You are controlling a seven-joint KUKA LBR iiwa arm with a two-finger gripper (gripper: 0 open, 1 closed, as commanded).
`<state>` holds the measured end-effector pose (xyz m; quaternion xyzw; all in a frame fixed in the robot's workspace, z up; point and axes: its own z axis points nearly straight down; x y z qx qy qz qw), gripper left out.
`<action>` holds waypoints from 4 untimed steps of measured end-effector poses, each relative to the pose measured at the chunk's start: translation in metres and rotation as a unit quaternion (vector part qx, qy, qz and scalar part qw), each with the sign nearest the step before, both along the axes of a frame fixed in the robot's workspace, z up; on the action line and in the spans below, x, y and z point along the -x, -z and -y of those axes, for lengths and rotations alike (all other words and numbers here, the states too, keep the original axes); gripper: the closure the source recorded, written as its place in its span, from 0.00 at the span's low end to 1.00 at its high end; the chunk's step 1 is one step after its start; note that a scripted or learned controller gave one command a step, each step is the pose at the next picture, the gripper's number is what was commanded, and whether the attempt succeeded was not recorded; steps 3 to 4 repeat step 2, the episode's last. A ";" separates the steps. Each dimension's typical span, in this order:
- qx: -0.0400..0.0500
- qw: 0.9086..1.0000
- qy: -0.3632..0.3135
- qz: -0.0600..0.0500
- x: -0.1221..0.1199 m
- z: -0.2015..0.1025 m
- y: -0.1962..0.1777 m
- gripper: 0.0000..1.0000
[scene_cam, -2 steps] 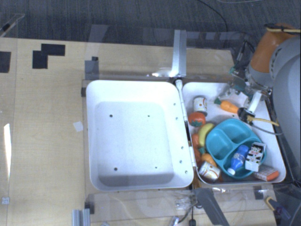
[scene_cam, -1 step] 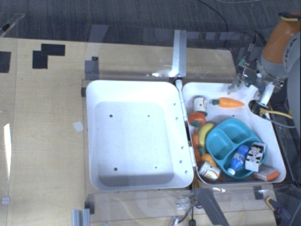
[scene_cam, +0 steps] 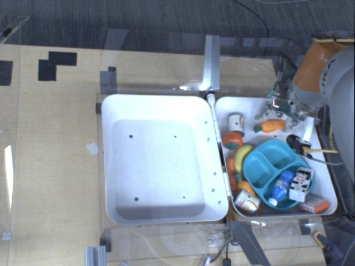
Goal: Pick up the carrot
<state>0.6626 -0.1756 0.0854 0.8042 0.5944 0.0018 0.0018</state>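
Site: we log two white bins side by side; the right bin [scene_cam: 331,188] is crowded with items, the left bin [scene_cam: 111,148] sits beside it.
Carrot: the carrot [scene_cam: 272,127] lies in the far part of the right bin, on the bin floor, clear of the main heap.
Carrot axis: we read its long axis as running roughly across the view, the green stub toward the bins' shared wall and the orange body toward the arm's side.
Neighbours: a small can [scene_cam: 236,121] sits to the carrot's left, and a blue divided tray [scene_cam: 266,165] lies nearer the camera, close but apart.
Gripper: the gripper [scene_cam: 284,111] hangs at the far right corner of the right bin, just beyond the carrot and slightly to its right.
Jaws: we cannot tell whether they stand apart or together; the wrist hardware blurs them.
Contact: we cannot tell whether gripper and carrot touch; nothing shows it held.
Key relation: from the gripper, the carrot lies just toward the camera and a little left.
Judgement: we expect a short shift that way, closing across the carrot's narrow width.
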 end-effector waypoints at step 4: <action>-0.001 0.999 0.049 -0.001 0.007 -0.110 -0.154 1.00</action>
